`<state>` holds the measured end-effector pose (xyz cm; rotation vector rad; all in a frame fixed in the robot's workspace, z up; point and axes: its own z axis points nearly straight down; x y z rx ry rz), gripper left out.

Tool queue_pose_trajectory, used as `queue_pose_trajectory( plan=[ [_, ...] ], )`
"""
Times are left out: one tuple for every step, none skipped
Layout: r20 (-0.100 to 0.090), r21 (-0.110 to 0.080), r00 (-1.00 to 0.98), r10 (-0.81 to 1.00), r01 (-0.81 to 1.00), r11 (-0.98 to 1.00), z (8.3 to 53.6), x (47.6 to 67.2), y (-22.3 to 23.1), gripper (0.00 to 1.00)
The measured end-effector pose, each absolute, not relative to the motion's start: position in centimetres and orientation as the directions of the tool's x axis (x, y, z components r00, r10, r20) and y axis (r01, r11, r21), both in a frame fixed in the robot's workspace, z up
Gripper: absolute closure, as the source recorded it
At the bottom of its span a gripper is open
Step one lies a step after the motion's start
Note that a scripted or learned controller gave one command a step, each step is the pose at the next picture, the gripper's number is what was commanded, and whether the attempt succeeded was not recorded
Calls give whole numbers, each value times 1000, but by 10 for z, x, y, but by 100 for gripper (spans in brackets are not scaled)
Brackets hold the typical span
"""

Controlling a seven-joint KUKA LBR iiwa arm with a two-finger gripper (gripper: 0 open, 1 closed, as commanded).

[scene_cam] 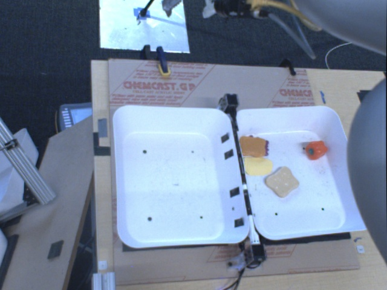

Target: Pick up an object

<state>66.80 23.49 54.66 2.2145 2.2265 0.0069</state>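
Observation:
The right bin holds several small items. An orange-brown piece with a purple edge lies near the divider, with a flat yellow piece just below it. A tan, toast-like piece sits toward the bin's middle. A small orange-red pepper lies at the right. My gripper hangs high at the top of the camera view, well beyond the bins' far edge. Its two fingers stand apart, open, with nothing between them.
The left bin sits beside the right one, joined by a black clipped divider. A shiny metal plate lies on the dark floor behind the bench. The grey arm covers the right edge. An aluminium rail stands at left.

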Motion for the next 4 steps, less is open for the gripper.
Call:
queue_pose_trajectory(
  plan=[
    [3, 7, -9, 1000, 1000, 9, 558, 668, 235, 100],
    [3, 6, -9, 1000, 1000, 9, 558, 668, 235, 0],
    [4, 8, -13, 1000, 1000, 13, 569, 668, 236, 100],
    [4, 8, -13, 1000, 1000, 13, 569, 668, 236, 0]
  ],
)
